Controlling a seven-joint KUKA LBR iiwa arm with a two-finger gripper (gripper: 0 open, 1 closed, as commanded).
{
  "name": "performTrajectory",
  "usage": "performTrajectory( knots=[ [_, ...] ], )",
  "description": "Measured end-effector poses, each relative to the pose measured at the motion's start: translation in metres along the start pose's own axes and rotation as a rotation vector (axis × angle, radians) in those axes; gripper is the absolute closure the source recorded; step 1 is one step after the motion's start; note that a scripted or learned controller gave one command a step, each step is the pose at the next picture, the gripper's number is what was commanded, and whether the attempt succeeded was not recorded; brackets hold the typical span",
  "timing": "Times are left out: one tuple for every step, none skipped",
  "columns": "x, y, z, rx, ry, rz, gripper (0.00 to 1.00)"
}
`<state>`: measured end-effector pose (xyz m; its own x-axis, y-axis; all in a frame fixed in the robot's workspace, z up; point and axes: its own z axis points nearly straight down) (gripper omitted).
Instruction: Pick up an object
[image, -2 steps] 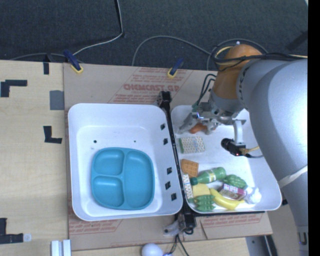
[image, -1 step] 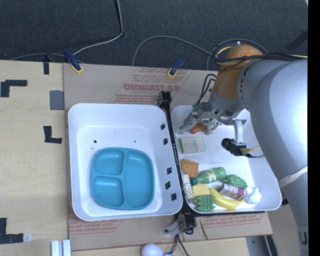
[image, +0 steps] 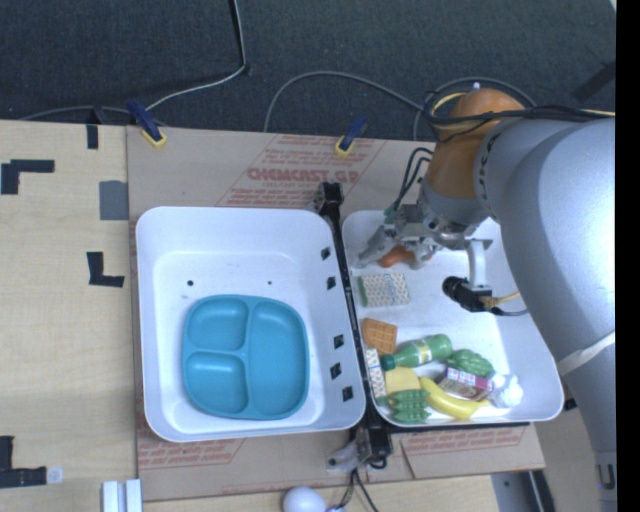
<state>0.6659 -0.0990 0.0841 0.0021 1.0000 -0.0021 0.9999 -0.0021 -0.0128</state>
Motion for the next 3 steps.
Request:
performTrajectory(
  knots=[
    [0.0001, 0.0000, 0.0000, 0.000, 0.000, 0.000, 0.00],
    [-0.0006, 0.0001, 0.0000, 0.000, 0.001, -0.001, 0.00],
    [-0.0001, 0.0000, 0.0001, 0.000, 0.000, 0.000, 0.00]
  ],
)
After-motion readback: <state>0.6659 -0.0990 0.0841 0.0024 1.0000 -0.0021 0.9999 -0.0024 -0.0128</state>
